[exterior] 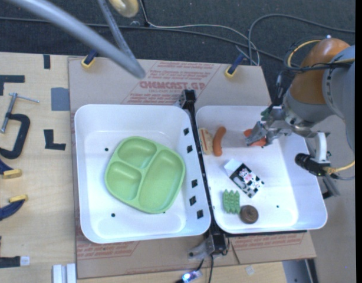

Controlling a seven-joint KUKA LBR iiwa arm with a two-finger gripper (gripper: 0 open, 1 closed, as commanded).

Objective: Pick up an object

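Note:
My gripper (262, 132) is low in the far right part of the right bin (299, 187), reaching in from the right. A small orange-red object (252, 136) sits right at its tip, partly hidden by it; I cannot make out whether it is gripped. Further left lie an orange sausage (219, 140) and a tan bun piece (206, 141). A black-and-white box (245, 178) rests mid-bin. Near the bin's front edge lie a green ridged block (231, 200) and a brown round piece (248, 214).
A green divided plate (145, 174) lies in the left bin (89, 128). The black divider (196, 158) runs between the bins. Clamps and tools lie on the bench at far left (13, 134). Cables trail behind the right bin.

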